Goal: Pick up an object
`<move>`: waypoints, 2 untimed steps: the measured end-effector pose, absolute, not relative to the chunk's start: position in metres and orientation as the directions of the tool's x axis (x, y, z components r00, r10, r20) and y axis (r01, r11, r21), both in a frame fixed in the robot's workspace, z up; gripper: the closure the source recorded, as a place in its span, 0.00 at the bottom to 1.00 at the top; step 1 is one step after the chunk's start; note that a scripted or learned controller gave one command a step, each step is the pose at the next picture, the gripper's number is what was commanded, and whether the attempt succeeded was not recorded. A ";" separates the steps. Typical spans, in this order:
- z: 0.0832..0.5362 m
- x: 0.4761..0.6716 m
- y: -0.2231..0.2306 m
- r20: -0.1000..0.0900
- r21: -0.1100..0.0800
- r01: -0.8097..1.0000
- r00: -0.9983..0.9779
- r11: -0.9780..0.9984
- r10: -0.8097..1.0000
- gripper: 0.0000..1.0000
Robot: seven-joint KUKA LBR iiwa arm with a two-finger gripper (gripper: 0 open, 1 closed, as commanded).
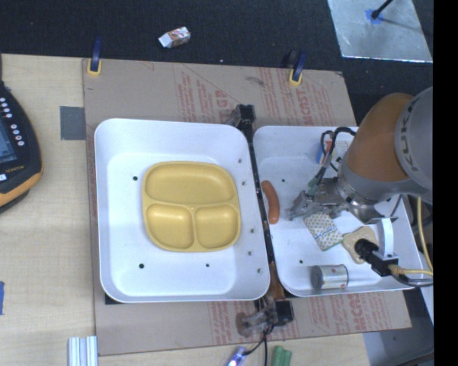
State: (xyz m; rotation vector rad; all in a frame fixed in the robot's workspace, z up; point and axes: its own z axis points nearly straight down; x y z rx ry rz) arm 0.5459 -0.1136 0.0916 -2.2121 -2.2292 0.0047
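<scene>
The right bin (pixel 289 152) holds a brown sausage (pixel 270 201) along its left wall. A pale patterned packet (pixel 324 231) lies near the bin's middle, and a short silver can (pixel 331 276) lies on its side by the front wall. My gripper (pixel 308 203) reaches in from the right and hangs low over the bin floor. It is just right of the sausage and just above the packet's upper left corner. I see nothing lifted off the floor. The arm's grey and orange body hides the bin's right part.
The left bin (pixel 118 139) carries a yellow three-compartment plate (pixel 190 204). A teach pendant (pixel 4 151) lies at the bench's left edge. Blue clamps (pixel 95 56) (pixel 295 65) pin the cardboard sheet at the back.
</scene>
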 end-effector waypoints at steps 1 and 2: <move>0.093 0.639 -0.173 0.000 -0.001 1.000 -0.003 0.003 1.000 0.00; 0.091 0.557 -0.124 0.000 -0.005 1.000 -0.005 0.005 1.000 0.00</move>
